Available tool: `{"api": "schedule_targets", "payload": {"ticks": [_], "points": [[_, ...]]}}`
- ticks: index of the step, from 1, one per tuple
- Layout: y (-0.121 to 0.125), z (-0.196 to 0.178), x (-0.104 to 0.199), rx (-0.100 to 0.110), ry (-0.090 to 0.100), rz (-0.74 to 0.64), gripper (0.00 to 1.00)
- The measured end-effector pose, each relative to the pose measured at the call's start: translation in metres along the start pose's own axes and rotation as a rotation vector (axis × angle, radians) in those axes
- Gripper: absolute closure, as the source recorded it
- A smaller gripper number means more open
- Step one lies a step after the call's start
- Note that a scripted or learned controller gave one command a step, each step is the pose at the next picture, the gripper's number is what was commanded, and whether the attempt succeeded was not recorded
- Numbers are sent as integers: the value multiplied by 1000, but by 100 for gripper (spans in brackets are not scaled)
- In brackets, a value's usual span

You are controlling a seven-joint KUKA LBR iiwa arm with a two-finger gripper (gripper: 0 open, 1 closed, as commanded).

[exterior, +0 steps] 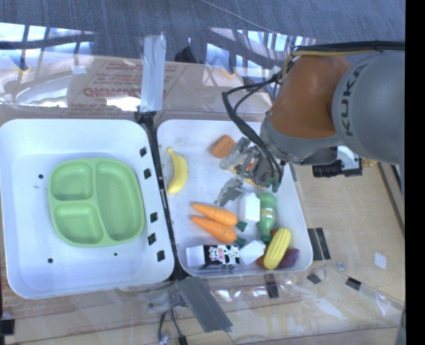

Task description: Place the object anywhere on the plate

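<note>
Status: task not begun as far as the plate is concerned. The pale green three-compartment plastic plate [96,202] sits in the middle of the left shallow white bin [18,264] with nothing on it. Every candidate object lies in the right shallow white bin [198,131], so pick, carry across the divider and release are all left.

Arm: the grey arm with the orange wrist band [309,99] reaches over the right bin's far right corner. The metal two-finger end effector [235,187] hangs low near the bin's centre, above the carrots. Whether its fingers are spread or closed cannot be told; nothing is seen between them.

Which object is meant is not stated. Judgement: nearest to the end effector are the two orange plastic carrots [213,220], lying side by side, tapered, smooth, tips toward the bin's left wall.

Others, right bin:
- yellow plastic banana [177,171], against the left wall
- black-and-white milk carton [213,254], flat at the near edge
- yellow plastic corn cob [277,246], near right corner
- green plastic bottle [267,214], beside the corn
- small orange ridged piece [224,146], toward the far edge
</note>
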State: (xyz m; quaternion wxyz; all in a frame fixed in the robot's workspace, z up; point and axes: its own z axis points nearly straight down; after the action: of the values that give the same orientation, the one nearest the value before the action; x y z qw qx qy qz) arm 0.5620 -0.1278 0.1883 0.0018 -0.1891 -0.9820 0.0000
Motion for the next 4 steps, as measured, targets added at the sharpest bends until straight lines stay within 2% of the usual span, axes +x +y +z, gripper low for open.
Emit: {"api": "schedule_targets", "payload": {"ticks": [4], "points": [[0, 0, 0, 0, 0, 0, 0]]}}
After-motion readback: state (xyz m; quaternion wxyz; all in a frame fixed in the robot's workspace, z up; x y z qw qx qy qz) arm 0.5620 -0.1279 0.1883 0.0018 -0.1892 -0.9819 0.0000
